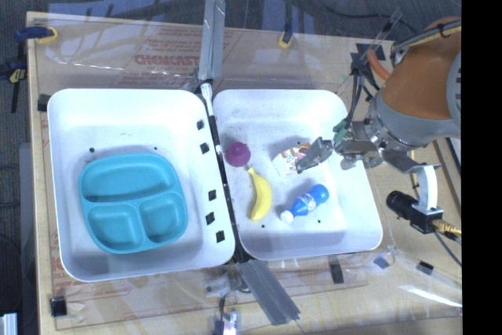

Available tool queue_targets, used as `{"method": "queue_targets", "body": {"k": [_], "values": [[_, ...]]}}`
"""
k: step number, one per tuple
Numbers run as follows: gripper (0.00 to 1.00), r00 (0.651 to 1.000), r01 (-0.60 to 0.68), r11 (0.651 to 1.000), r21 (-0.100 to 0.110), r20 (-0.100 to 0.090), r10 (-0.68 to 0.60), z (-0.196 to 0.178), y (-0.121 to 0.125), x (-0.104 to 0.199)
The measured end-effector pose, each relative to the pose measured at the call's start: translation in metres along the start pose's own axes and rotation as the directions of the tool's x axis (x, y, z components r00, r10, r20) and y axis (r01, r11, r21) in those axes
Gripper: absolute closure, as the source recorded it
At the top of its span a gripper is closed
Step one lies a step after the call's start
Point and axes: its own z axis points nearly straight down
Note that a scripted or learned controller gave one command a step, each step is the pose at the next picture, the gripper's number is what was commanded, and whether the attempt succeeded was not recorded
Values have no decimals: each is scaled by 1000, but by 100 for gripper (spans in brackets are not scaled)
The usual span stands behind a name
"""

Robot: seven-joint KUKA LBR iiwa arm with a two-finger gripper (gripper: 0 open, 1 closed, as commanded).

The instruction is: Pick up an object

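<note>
Right bin (357,227): holds a yellow banana (260,196) near its middle, a purple ball (237,153) just beside the divider, a blue bottle (307,202) lying on its side, and a small white packet (289,158); the banana looks light, soft-skinned and easily bruised, best taken across its thick middle. Left bin (63,231): holds one teal compartment tray (132,202). Gripper (318,154): hovers over the packet, whether spread or closed cannot be told.
</note>
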Motion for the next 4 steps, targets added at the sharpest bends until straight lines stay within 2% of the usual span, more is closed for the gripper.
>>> {"method": "queue_targets", "body": {"k": [1, 2, 3, 4], "values": [[0, 998, 59, 998, 6, -3, -59, 128, -19, 39], [0, 999, -42, 999, 6, -2, 42, 179, 33, 22], [100, 999, -38, 999, 8, -3, 38, 170, 33, 22], [100, 979, 202, 979, 3, -4, -202, 178, 17, -6]]}}
